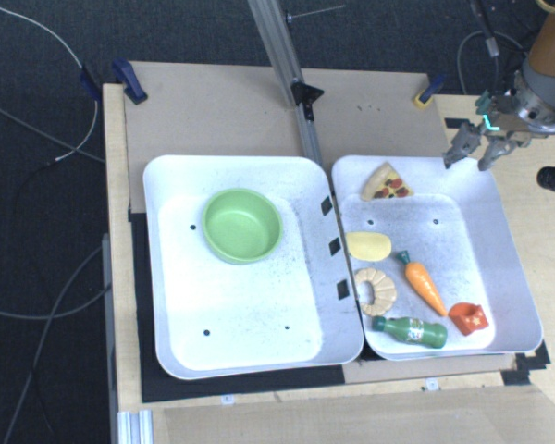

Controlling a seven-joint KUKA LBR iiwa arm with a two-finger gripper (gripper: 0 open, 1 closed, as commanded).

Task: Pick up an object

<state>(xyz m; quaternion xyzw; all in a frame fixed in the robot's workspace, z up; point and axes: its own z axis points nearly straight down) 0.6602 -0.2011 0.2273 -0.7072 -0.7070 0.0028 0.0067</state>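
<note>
My gripper (474,158) hangs open over the far right corner of the right bin (499,248), with nothing between its fingers. In that bin lie a pizza slice (386,183) at the back, a yellow potato-like piece (367,245), an orange carrot (423,285), a ring-shaped pastry (376,289), a green bottle (412,331) on its side at the front, and a small red piece (469,317). The pizza slice is the nearest object, to the gripper's left.
The left bin (166,285) holds a green bowl (242,225). A metal pole (277,54) slants across the bench behind the bins. Blue clamps (128,81) sit at the bench's back corners. Cables trail on the dark floor at left.
</note>
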